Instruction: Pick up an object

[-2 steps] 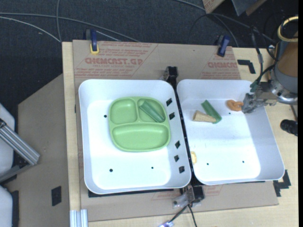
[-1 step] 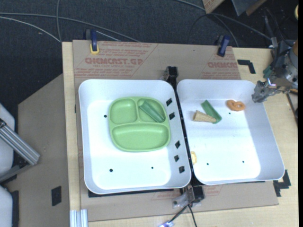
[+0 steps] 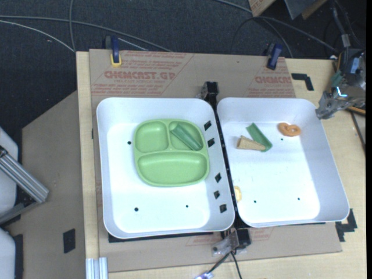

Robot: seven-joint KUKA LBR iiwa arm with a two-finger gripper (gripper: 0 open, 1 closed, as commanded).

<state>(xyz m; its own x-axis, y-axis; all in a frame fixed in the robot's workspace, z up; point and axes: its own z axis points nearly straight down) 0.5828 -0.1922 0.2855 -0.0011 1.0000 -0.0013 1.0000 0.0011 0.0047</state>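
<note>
The left shallow white plastic bin (image 3: pixel 116 156) held a light green, three-compartment plastic plate (image 3: pixel 171 153) lying flat in its upper middle. A darker green oblong piece (image 3: pixel 187 135) lay slantwise in the plate's upper right compartment. Black clips (image 3: pixel 213 156) ran down the seam where the two bins met.

The right shallow white plastic bin (image 3: pixel 302 179) held three small things in its upper part. A tan wedge-shaped piece (image 3: pixel 249 143) lay touching a green flat strip (image 3: pixel 258 136) that slanted across its right end. Near them, apart to the right, sat a small orange ring-shaped piece (image 3: pixel 289 130). A small yellow bit (image 3: pixel 237 195) lay at the bin's left wall, lower down.

The metal two-finger gripper (image 3: pixel 332 104) stood at the upper right corner of the right bin, above its rim, well apart from the orange ring. Nothing could be made out between its tips, and their spread could not be told.
</note>
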